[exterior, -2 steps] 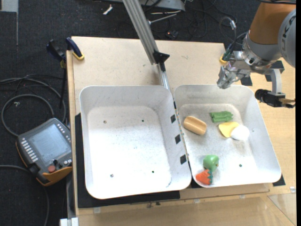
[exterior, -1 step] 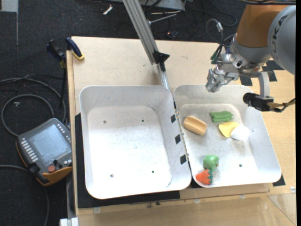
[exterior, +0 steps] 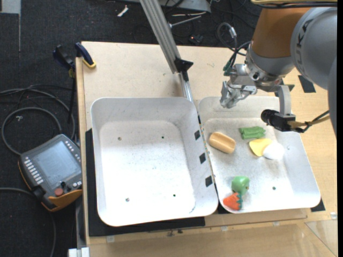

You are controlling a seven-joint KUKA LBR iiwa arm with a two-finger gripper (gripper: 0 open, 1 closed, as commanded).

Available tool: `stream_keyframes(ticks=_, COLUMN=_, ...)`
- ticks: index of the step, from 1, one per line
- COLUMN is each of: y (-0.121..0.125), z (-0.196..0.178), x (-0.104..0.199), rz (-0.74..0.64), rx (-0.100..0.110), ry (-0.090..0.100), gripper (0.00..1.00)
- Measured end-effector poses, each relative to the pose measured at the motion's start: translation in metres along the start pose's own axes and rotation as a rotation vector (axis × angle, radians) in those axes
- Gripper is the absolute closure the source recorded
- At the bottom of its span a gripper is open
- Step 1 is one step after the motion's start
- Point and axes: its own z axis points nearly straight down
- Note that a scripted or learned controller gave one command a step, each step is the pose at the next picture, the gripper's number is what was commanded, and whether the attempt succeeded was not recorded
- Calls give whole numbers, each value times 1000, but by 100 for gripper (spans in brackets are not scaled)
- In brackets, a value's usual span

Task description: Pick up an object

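My gripper (exterior: pixel 231 100) hangs over the far left corner of the right bin (exterior: pixel 300 189), above the bin floor, with nothing seen between its fingers. Below it on the bin floor lies a tan bread roll (exterior: pixel 222 142). To the right of the roll sit a green block (exterior: pixel 252 132), a yellow wedge (exterior: pixel 258 146) and a white ball (exterior: pixel 273 152), close together. Near the bin's front left corner a green pepper (exterior: pixel 240 184) touches a red-orange piece (exterior: pixel 232 201).
The left bin (exterior: pixel 107 116) stands beside the right one, their rims meeting along the middle. A slanted metal pole (exterior: pixel 163 33) runs down to the bins' far junction. A teach pendant (exterior: pixel 51 170) lies on the floor at the left. A black bracket (exterior: pixel 276 119) juts over the right bin.
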Motion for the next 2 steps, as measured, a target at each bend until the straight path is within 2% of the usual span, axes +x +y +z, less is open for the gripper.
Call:
stream_keyframes(ticks=1, y=-20, z=11, x=47, rz=0, rx=3, ry=-1, gripper=100)
stream_keyframes(ticks=2, y=-21, z=15, x=103, rz=-1, rx=1, ry=0, gripper=100)
